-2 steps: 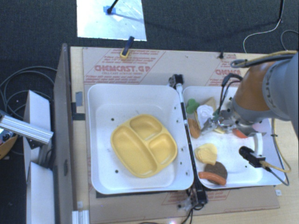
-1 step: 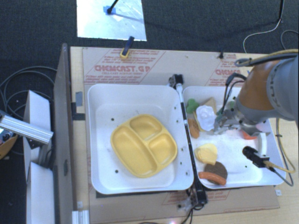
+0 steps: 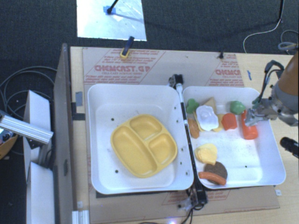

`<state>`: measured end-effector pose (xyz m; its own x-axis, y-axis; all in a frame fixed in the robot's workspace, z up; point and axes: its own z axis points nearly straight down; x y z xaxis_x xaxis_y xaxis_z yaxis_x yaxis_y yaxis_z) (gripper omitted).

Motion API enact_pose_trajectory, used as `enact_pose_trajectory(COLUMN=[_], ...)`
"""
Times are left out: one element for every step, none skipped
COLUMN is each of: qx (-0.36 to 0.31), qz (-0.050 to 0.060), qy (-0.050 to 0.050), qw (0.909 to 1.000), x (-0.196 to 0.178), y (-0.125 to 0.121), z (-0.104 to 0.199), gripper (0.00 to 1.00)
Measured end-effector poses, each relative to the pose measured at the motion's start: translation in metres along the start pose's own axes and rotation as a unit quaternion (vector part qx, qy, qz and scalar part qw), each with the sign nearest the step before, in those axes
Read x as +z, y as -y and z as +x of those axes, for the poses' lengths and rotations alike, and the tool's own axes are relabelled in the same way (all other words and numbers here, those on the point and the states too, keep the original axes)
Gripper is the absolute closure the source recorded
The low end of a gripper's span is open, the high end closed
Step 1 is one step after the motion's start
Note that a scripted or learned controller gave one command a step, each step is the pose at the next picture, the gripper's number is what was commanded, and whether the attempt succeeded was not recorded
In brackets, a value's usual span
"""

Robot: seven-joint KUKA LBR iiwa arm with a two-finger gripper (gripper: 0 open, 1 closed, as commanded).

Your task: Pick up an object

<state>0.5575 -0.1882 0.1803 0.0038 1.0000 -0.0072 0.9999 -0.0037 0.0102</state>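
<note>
Over the right bin's (image 3: 275, 169) far edge, the gripper (image 3: 254, 117) reaches low.

Glossy yellow plastic tray (image 3: 143, 144); smooth white plastic bins (image 3: 135, 94); matt cardboard (image 3: 196, 64).

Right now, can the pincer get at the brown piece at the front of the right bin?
Probably yes. The brown piece lies uncovered by the front wall; only a red sausage touches it, with bare floor toward the pincer.
</note>
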Motion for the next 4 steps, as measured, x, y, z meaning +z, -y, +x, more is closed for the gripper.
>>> enact_pose_trajectory(qx=[-0.004,-0.005,-0.004,-0.004], qz=[0.002,0.002,0.003,-0.005], qy=[-0.002,-0.003,-0.003,0.001], qw=[1.0000,1.0000,1.0000,1.0000], x=[-0.013,-0.017,-0.017,0.076], y=[-0.028,-0.077,-0.075,-0.073], z=[-0.007,-0.018,-0.018,-0.020], gripper=[1.00,1.00,0.00,0.00])
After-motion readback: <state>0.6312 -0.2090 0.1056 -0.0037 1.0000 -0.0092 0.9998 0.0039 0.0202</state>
